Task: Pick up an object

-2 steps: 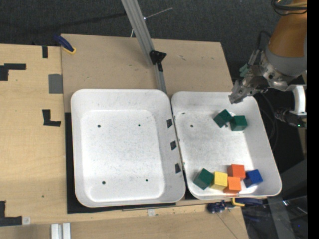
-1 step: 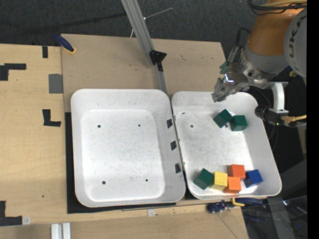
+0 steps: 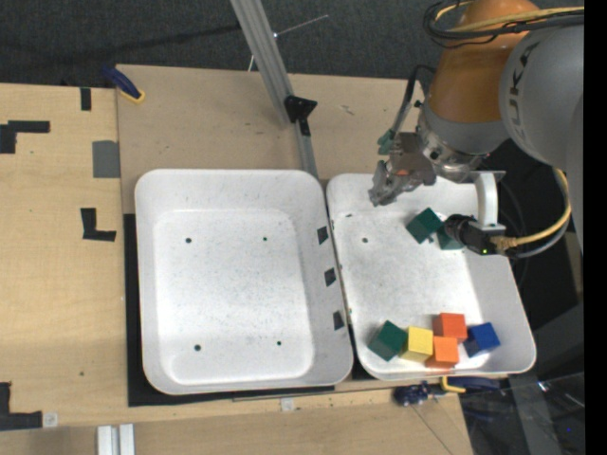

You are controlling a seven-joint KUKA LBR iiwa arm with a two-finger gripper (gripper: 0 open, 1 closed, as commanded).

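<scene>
Tan surface (image 3: 57, 282) carried two white bins; the right bin (image 3: 379, 282) held a dark green block (image 3: 424, 225) near the end effector (image 3: 388, 190), whose fingers looked nearly closed on nothing, and more colored blocks (image 3: 432, 340) clustered at its near edge

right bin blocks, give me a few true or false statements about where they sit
1. A green block lies apart from the others, near the gripper. True.
2. The yellow block is in the left bin. False: it is in the right bin, in the cluster by the near edge.
3. The blue block is at the cluster's right end. True.
4. The gripper holds an orange block. False: both orange blocks lie in the cluster.
</scene>
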